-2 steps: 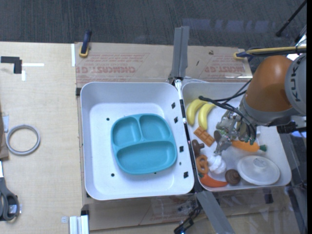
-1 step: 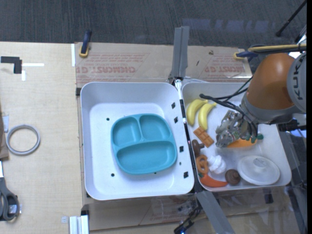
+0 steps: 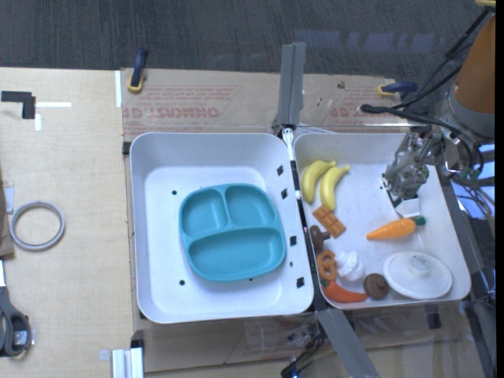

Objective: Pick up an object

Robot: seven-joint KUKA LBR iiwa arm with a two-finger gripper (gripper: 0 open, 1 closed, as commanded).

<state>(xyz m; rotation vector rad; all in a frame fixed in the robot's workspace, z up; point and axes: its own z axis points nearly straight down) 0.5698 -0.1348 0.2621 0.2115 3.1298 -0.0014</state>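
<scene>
The right bin (image 3: 370, 144) holds several toy foods: a pair of yellow bananas (image 3: 322, 181), an orange waffle piece (image 3: 329, 221), an orange carrot with a green top (image 3: 393, 228), a pretzel (image 3: 326, 264), a white garlic-like piece (image 3: 350, 264), a red pepper (image 3: 343, 293), a brown round piece (image 3: 376, 285) and a white lidded dish (image 3: 416, 274). My gripper (image 3: 404, 186) hangs over the bin's upper right part, just above the carrot and right of the bananas. Nothing shows between its fingers.
The left bin (image 3: 157, 156) holds a blue divided plate (image 3: 232, 231). A metal divider post (image 3: 290, 85) stands between the bins at the back. A tape roll (image 3: 35, 225) and scissors (image 3: 14, 329) lie on the bench at the left. Cables (image 3: 441, 69) hang at the right.
</scene>
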